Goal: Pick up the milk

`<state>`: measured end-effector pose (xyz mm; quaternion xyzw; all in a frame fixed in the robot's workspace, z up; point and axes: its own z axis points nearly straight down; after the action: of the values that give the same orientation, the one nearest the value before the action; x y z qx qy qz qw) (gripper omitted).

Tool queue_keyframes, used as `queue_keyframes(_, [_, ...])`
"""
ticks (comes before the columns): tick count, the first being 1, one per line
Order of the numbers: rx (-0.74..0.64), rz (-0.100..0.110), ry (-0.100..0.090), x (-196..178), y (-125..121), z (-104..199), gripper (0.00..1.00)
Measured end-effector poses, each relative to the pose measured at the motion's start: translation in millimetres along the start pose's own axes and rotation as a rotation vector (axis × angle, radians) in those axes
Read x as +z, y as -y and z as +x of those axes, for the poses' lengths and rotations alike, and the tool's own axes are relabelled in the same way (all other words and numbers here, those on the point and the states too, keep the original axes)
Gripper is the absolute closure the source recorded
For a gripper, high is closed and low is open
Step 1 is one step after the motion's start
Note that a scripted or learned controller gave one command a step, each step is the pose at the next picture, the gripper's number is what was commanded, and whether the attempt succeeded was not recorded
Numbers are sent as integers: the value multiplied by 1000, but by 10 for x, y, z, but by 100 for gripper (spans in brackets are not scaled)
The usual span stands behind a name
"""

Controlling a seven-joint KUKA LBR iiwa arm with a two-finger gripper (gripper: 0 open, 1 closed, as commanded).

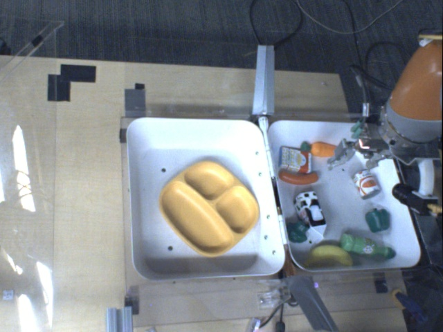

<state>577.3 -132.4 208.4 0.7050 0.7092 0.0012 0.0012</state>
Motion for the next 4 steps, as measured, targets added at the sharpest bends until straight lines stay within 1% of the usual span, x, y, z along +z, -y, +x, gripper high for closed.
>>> queue_keyframes(1, [272, -20, -2, 915, 833, 372, 0])
queue_keyframes(2, [27, -49, 11, 981, 760, 403, 0])
queue_keyframes(3, [161, -49, 3, 990, 745, 451, 0])
queue_keyframes(4, [152, -66, -8, 832, 670, 512, 100])
